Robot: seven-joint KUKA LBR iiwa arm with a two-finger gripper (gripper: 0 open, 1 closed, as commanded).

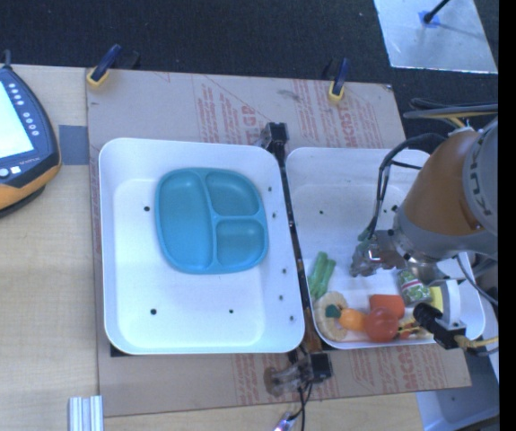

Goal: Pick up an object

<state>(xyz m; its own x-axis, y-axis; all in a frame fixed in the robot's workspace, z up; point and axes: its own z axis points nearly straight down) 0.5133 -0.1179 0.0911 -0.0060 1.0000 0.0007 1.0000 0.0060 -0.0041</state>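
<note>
Low in the frame's right bin (329, 187) we see a red object (383, 317) and an orange one (352, 319). Our hand (370, 257) hovers just above them; we cannot tell its state. Left, a blue plate (211, 220).

I saw open floor in the left bin (127, 241) all around the blue divided plate (211, 220). In the right bin (329, 182), toys (370, 317) crowded six o'clock and the arm (446, 196) blocked three o'clock; twelve o'clock lay free.
</note>
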